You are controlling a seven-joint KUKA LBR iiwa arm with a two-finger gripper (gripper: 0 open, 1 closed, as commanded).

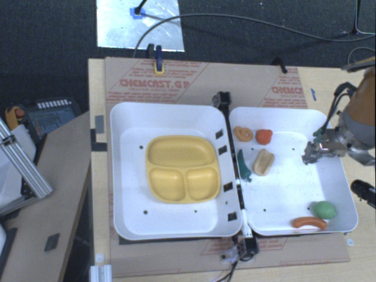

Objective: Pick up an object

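Yellow divided tray fills the left bin, probably the drop spot. Pickable bits lie loose in the right bin: bread roll, green ball, sausage. Pincer hovers at the right rim, apparently carrying nothing; its opening I can't tell.

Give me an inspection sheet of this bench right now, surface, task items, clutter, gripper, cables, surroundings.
Surface: two white bins; left bin, right bin.
Job's things: right bin holds bun, tomato, pastry, green ball, sausage, teal piece.
Clutter: yellow tray in left bin.
Gripper: gripper over right bin's right side, holding nothing seen.
Cables: cable across floor behind bench.
Surroundings: metal plate on floor; cardboard under bins.
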